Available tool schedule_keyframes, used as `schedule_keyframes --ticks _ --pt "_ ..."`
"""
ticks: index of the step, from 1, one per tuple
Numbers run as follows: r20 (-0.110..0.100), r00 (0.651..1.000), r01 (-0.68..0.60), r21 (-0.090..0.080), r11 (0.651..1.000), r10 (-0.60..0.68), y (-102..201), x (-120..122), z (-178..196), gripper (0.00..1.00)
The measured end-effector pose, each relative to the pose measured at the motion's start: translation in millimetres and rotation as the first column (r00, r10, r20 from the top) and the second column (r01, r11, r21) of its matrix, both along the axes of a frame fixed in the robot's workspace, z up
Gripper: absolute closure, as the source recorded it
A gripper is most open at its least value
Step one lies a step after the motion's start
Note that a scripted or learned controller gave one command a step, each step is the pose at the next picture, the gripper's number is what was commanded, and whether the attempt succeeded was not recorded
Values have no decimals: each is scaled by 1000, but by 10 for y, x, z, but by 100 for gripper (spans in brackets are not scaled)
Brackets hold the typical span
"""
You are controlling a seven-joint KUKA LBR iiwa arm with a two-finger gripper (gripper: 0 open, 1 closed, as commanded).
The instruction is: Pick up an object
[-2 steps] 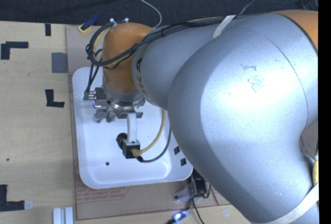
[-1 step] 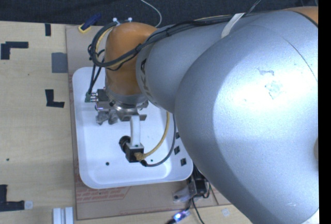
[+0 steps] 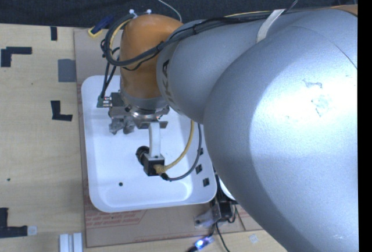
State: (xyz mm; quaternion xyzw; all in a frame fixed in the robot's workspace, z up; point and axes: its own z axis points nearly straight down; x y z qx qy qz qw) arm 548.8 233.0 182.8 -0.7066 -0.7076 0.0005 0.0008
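gripper (image 3: 124, 124) hangs over the middle of the white bin (image 3: 95, 149); apart or together, i cannot tell; a small dark speck (image 3: 120, 184) lies on the bin floor toward its near rim; likely light and stiff; pinch its sides.

Shows pale wood across the desk (image 3: 35, 175), with black tape marks (image 3: 58, 112) and a grey square (image 3: 67, 69) stuck flat at the left. Bears a brown cardboard sheet (image 3: 116, 220), topped by a shallow white bin (image 3: 96, 146).

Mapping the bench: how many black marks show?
4, all left of the white bin: a short strip up top, an L far left, an L nearer the bin, one bottom left. The arm may hide others.
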Motion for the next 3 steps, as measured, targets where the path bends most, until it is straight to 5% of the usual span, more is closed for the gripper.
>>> schedule_keyframes --ticks 1,2,3 --pt "8 1000 -1 1 1000 1 7 622 620 100" --pt "17 1000 -2 5 1000 2 8 694 2127 100" --pt "-14 1000 0 -7 1000 0 -3 503 585 100"
